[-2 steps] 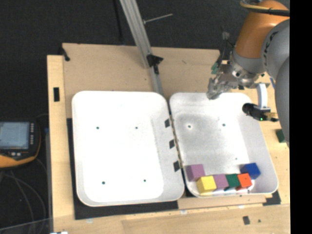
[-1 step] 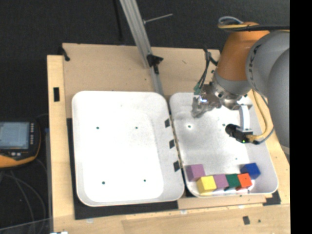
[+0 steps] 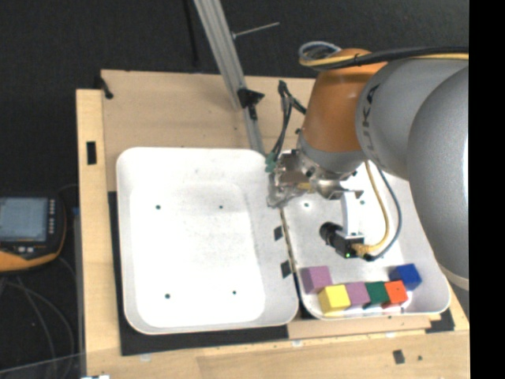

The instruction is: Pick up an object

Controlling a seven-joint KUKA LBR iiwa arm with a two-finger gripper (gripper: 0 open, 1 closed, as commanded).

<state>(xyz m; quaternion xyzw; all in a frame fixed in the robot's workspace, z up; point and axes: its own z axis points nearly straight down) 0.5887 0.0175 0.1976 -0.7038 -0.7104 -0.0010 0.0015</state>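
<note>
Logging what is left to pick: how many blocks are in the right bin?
6, all along its near edge: a purple block, a yellow block, a lilac block, a green block, an orange block and a blue block. The arm may hide more.

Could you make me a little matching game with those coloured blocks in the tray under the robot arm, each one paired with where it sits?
Things:
1. yellow block
2. blue block
3. orange block
4. green block

Places:
A. farthest right, behind the orange one
B. front row, left end
C. between the green and blue blocks
D. between a purple block and the orange one

Pairs: 1-B, 2-A, 3-C, 4-D
</note>
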